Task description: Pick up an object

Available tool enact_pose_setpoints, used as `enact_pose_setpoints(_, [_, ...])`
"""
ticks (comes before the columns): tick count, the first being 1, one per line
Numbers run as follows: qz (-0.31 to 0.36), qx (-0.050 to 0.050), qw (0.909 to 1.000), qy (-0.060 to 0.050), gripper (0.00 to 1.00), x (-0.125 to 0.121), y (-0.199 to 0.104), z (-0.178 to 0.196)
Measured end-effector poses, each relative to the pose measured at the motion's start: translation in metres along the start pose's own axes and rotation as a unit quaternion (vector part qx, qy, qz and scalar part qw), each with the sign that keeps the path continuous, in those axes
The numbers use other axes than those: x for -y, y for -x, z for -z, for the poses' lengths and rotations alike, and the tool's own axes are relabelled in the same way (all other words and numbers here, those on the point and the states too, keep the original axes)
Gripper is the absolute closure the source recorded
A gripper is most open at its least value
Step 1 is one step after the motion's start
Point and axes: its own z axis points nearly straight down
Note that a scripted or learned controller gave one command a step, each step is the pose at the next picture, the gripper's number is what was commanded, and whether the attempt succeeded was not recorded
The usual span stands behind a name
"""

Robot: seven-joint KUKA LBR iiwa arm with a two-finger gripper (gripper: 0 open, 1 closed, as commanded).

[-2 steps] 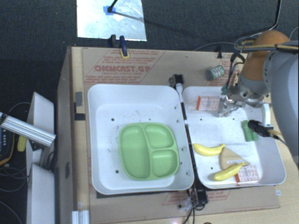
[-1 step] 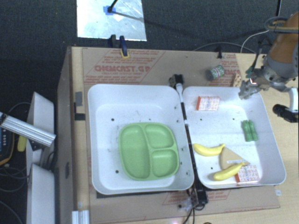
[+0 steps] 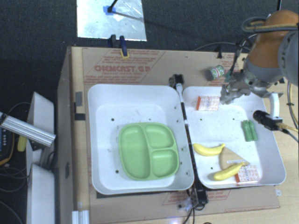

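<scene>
My gripper (image 3: 227,98) hangs over the far edge of the right bin (image 3: 275,160), just right of a small orange-and-white box (image 3: 207,103). Nothing shows between its tips. Lower in that bin lie two yellow bananas (image 3: 208,149) (image 3: 228,171) on either side of a tan wedge (image 3: 229,156). A second orange-and-white box (image 3: 248,174) lies at the near right corner. A green stick-shaped object (image 3: 249,130) rests near the right wall.
The left bin (image 3: 105,106) holds a green divided plate (image 3: 148,150). A small green-and-white can (image 3: 216,72) lies on the bench behind the right bin. A black ridge (image 3: 184,120) separates the two bins.
</scene>
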Motion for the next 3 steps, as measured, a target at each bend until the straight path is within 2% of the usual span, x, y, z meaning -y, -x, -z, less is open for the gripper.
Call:
enact_pose_setpoints(1, [0.000,0.001,1.0000,0.000,0.00,0.000,0.001,0.000])
enact_pose_setpoints(2, [-0.002,0.001,1.0000,-0.001,0.00,0.016,0.061,-0.007])
enact_pose_setpoints(3, [-0.002,0.001,1.0000,0.000,0.00,0.031,0.100,-0.011])
